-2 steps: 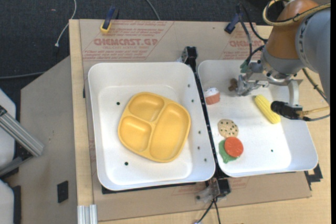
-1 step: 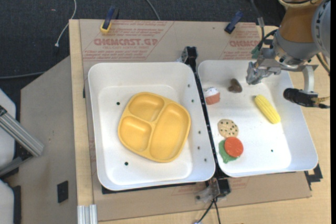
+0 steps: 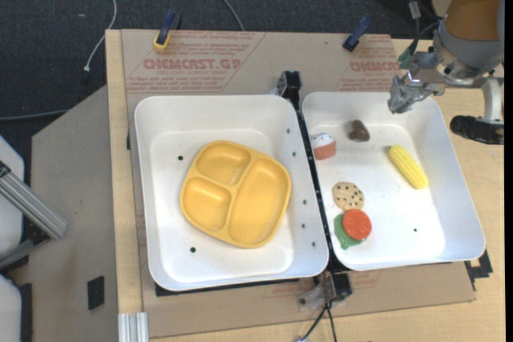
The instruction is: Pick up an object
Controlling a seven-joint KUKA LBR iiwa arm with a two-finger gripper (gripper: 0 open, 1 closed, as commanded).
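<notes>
Both white bins (image 3: 160,244) (image 3: 457,228) are seen as smooth, slightly glossy plastic, and the yellow divided plate (image 3: 235,193) as smooth satin plastic. The board (image 3: 240,60) beneath is matt brown cardboard with red print; the floor (image 3: 72,36) is covered in dark, rough carpet. The gripper (image 3: 401,98) is finished in dull grey metal.

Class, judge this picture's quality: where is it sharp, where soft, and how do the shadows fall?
Camera view: lighting even and soft; the yellow plate, corn and cookie are sharp with faint shadows; the hand at the right bin's far rim looks slightly blurred; no strong glare on the white plastic.
</notes>
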